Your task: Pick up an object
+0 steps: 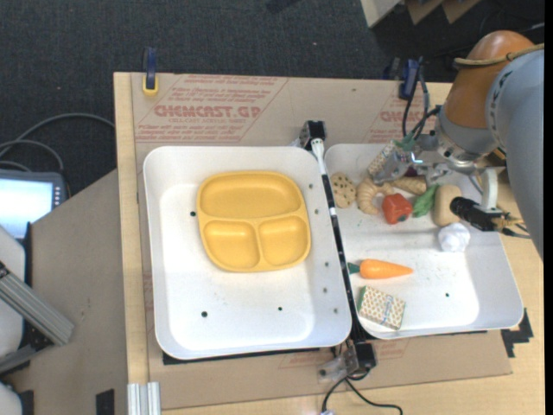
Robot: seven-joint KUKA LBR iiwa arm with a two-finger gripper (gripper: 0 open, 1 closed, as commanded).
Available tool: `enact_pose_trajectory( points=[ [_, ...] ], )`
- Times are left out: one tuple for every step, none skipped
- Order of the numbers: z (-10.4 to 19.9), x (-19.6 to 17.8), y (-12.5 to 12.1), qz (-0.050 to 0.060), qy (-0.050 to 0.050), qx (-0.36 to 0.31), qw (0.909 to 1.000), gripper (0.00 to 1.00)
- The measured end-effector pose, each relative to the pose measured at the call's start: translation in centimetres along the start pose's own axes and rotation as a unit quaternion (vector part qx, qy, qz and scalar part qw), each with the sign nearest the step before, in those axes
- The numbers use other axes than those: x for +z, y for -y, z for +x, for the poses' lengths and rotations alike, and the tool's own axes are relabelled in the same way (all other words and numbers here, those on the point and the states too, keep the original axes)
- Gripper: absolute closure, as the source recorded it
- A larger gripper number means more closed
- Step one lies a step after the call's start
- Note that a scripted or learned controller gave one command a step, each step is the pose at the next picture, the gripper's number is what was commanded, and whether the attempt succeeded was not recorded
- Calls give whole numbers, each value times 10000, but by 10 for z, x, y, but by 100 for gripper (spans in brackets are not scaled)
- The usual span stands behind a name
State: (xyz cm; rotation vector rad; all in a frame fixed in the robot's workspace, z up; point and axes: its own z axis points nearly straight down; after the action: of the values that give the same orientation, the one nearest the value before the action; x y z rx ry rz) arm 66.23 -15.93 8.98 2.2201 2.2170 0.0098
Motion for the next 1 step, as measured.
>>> enact_pose_trajectory(
  points=[
    [-62, -2, 20, -28, -49, -7, 10000, 0]
  ],
)
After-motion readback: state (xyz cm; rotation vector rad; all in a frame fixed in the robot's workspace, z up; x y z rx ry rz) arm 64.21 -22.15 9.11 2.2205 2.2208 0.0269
